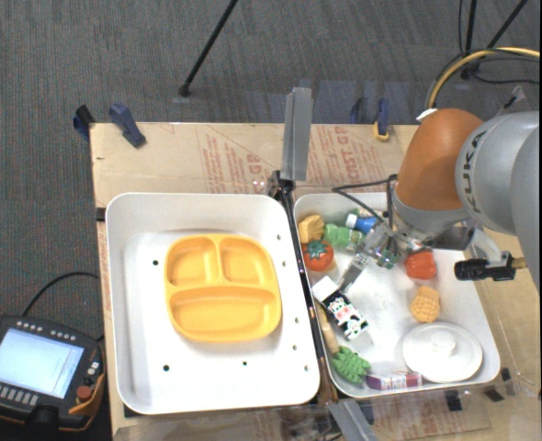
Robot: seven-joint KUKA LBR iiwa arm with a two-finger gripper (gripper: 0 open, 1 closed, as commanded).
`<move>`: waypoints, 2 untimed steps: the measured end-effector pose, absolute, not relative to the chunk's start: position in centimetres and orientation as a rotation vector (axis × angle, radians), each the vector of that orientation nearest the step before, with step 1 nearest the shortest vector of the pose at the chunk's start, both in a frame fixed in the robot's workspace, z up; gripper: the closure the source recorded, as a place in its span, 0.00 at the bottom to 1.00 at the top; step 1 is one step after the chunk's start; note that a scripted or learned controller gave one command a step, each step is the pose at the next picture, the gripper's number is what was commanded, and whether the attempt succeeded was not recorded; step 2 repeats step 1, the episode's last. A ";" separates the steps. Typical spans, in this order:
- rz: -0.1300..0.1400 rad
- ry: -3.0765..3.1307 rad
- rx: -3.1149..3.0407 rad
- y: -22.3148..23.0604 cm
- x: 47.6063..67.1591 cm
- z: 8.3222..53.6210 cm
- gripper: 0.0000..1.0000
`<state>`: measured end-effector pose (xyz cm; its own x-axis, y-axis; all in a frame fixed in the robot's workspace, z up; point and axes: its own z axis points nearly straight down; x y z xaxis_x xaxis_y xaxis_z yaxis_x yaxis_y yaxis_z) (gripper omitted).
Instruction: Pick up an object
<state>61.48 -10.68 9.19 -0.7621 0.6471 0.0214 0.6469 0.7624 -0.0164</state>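
Pink packet cut by bin rim, tool under wrist, grip state unclear

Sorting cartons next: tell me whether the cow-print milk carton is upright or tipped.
Tipped: the milk carton lies on its side on the right bin floor.

The scene is being lit evenly and brightly from overhead; soft shadows are being cast just beside the yellow tray. Mild glare is being shown on the white bin around it; focus is being kept slightly soft.
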 end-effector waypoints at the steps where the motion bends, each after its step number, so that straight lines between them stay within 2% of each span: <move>1: -0.011 -2.828 -1.204 -13.0 62.8 8.7 0.00; 2: -0.011 -2.828 -1.204 -13.0 62.8 8.7 0.00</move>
